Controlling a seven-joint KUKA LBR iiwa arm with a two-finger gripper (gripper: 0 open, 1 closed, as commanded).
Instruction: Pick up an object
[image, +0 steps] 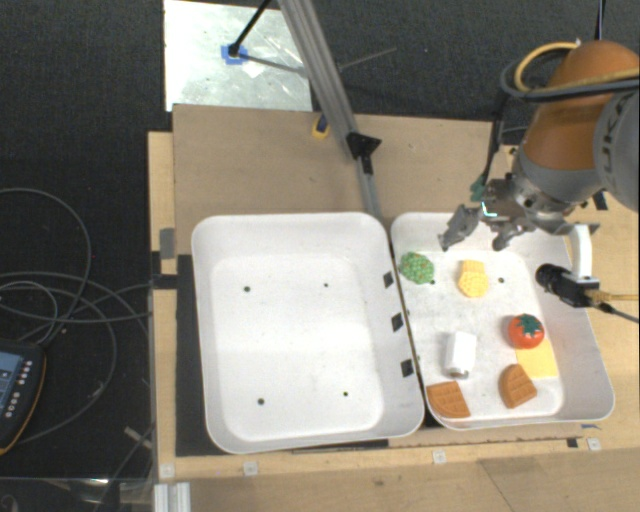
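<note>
Nearest the camera in the right bin (600, 400) lie two brown waffle-like toy pieces, one (448, 400) at the front-left corner and one (517, 385) further right. Just behind them sit a small white cup-like block (460, 351), a flat yellow square (541, 359) and, touching its far edge, one red toy tomato (526, 330). Further back are one yellow corn piece (473, 279) and one green broccoli head (417, 267) near the bin's left wall. That makes seven toys, all in this bin. The pincer (483, 232) hangs over the far edge with its two fingers spread apart and nothing between them. The left bin (290, 330) sits beside it. Both rest on a tan wooden counter (260, 160); dark carpet and cables (70, 290) lie at left.
</note>
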